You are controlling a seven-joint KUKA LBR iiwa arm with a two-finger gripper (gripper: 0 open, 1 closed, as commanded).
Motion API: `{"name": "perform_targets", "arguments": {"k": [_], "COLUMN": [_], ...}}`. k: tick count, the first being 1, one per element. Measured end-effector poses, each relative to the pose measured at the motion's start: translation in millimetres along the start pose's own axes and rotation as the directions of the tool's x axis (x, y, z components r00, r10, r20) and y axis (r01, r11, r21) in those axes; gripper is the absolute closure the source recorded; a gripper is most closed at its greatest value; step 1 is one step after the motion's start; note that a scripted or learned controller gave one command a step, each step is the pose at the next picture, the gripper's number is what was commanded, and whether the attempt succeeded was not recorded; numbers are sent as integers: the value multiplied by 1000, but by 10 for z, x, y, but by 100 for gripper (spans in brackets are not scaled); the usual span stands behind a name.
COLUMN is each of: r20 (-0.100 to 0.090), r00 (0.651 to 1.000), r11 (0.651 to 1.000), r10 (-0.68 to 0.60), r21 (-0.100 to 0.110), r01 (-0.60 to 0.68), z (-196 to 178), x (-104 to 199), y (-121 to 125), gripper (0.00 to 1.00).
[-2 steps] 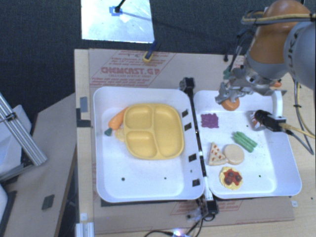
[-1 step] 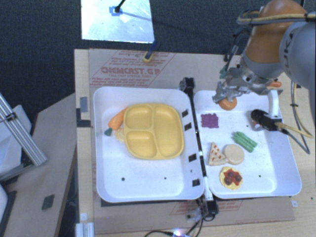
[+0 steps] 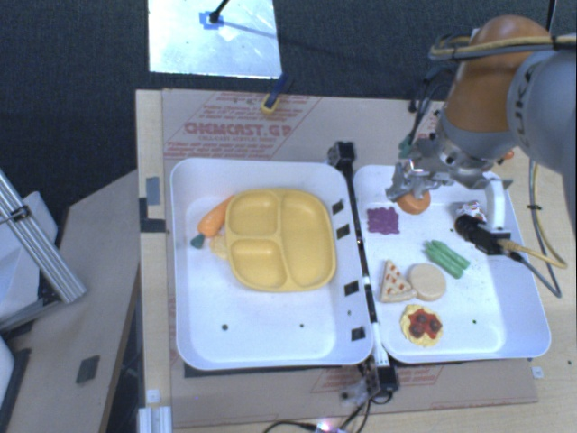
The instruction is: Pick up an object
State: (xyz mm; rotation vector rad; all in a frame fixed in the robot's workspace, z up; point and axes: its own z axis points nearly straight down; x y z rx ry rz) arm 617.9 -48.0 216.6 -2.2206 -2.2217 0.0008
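One round orange toy [image 3: 416, 203] lies under the claw [image 3: 405, 188].

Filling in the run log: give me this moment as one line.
gripper: low in right bin, at orange piece | grasp: unconfirmed | left bin: yellow tray, carrot

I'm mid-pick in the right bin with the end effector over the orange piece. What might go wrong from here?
1. The end effector sits at the orange piece's edge, so a grasp may slip.
2. The purple grapes lie close by and may get nudged.
3. The piece is near the right bin's far wall, leaving little room.
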Motion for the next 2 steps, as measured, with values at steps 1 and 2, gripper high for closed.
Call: {"name": "perform_targets", "arguments": {"k": [1,2], "r20": [0,-1], "r00": [1000,1000], "r11": [1000,1000], "r10": [0,-5], "r21": [-3,-3], "r01": [0,5], "z": [-5,-133], "x": [-41,96], "y": [27,53], "gripper": [100,100]}}
